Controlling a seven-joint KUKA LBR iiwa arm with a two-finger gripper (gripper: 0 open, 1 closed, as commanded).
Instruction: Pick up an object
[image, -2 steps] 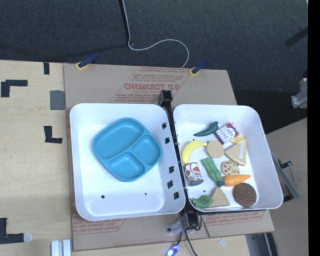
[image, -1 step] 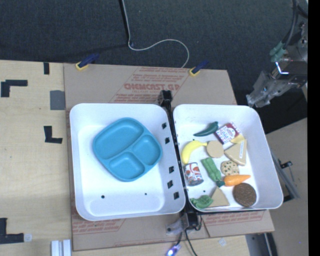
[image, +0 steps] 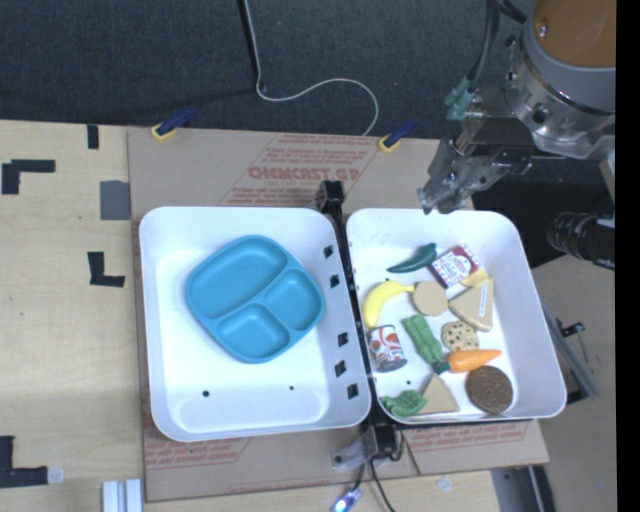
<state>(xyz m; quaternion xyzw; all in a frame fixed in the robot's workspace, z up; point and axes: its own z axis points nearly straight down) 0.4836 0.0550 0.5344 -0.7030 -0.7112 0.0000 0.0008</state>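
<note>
Objects for picking lie heaped in the right bin (image: 520, 250): banana (image: 385, 298), green pepper (image: 412, 260), carrot (image: 472, 359), brown round cookie (image: 490, 388), small can (image: 387, 346), several touching. Pincer (image: 447, 192) hangs above that bin's far rim, nothing seen between its tips; open or closed, cannot tell. Best bet, judged: the banana or cookie, each with some bare floor beside it. Near wall crowds the cookie. Left bin (image: 165, 300) carries a blue tray (image: 255, 298), well apart.
</note>
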